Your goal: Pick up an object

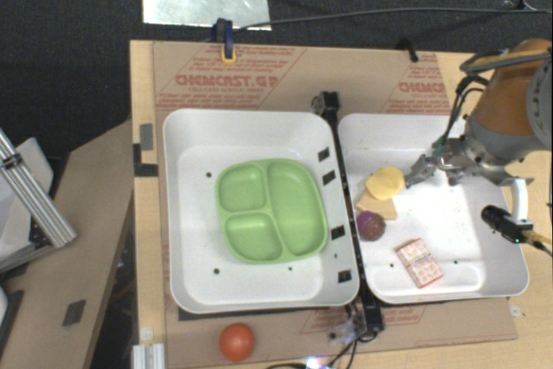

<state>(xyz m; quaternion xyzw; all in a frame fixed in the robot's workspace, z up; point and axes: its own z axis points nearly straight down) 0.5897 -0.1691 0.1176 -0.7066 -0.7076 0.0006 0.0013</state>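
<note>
Tool (421, 171): seen low over the right bin (492, 272), pointing left, just beside the yellow lump (385, 182); whether it is wide or narrow cannot be told, and nothing is seen held in it.
Yellow lump: found in the left part of the right bin, resting on a tan slab (380, 206); judged soft, light and rounded, so a grip across its middle is advised.
Purple ball (371, 225): placed just below the slab; likely smooth and prone to rolling.
Pink box (419, 262): laid flat nearer the bin's front; judged stiff and light, best taken across its short sides.
Arm (510, 112): reached in from the right, bent down, wrist low.
Left bin (186, 212): occupied by a green tray (270, 211).
Tabletop (285, 73): an orange ball (236, 341) is seen at its front edge.
</note>
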